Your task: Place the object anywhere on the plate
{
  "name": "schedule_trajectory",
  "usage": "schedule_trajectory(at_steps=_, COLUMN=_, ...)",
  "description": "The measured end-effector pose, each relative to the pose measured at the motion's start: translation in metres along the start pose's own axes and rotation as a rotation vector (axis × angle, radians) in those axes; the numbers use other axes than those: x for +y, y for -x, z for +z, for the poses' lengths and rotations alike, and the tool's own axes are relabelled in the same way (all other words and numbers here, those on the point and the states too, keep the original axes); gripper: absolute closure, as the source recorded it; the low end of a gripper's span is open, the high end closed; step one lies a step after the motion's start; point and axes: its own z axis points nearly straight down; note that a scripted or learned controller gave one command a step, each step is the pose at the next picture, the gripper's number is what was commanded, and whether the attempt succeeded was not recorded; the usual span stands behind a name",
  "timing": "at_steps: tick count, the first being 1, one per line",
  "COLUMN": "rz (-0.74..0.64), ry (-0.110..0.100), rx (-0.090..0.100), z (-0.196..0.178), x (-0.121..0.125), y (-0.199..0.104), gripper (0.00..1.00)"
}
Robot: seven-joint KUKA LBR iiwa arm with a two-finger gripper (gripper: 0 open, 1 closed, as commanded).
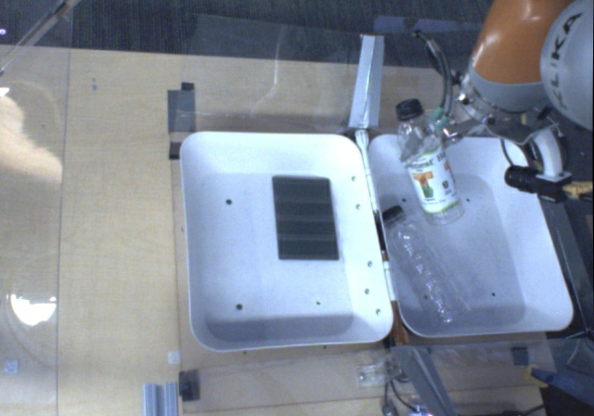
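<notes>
A clear plastic bottle [432,184] with a black cap and an orange-and-green label hangs tilted over the back of the right bin [529,256], cap pointing up and left. My gripper [440,129] reaches in from the right under the orange wrist band, its fingers shut on the bottle's upper body just below the neck. The plate [305,217], a dark ribbed rectangle, lies flat in the middle of the left bin [213,247], well to the left of the gripper.
A second clear bottle [422,270] with a black cap [392,214] lies on its side in the right bin near the divider. The two bins' raised rims meet between the gripper and the plate. Cables hang at the arm's right.
</notes>
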Motion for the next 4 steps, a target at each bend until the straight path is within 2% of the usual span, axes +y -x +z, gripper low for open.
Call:
schedule_trajectory(at_steps=1, rz=-0.161, ry=0.0, rx=0.0, z=-0.041, x=0.023, y=-0.037, gripper=1.0)
schedule_trajectory(at_steps=2, rz=-0.243, ry=0.0, rx=0.001, z=-0.051, x=0.001, y=-0.101, gripper=1.0)
schedule_trajectory(at_steps=4, rz=-0.245, ry=0.011, rx=-0.003, z=-0.073, x=0.004, y=-0.101, gripper=1.0)
